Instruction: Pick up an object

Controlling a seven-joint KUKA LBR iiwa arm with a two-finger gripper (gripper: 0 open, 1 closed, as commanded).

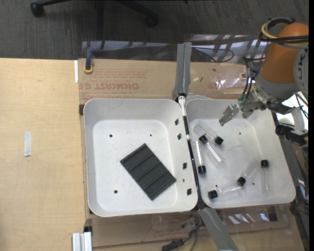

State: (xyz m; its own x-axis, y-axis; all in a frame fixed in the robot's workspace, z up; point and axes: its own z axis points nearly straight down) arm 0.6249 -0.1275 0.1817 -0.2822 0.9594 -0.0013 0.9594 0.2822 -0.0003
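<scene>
Robotics lab or test cell inside an office-type room. Evidence: industrial arm (282,63) with orange band and exposed cabling, reaching over a bench (39,147) with a pale wood top. Two shallow white bins (91,162) sit side by side on flattened cardboard (122,83) printed with lettering, with a grey metal rail (183,68) running up between them. Right bin holds clear plastic tubes with black caps (208,147), left one a black ribbed slab (148,171). Dark carpet (196,19) and the wheeled base of an office chair (98,7) at the top.
</scene>
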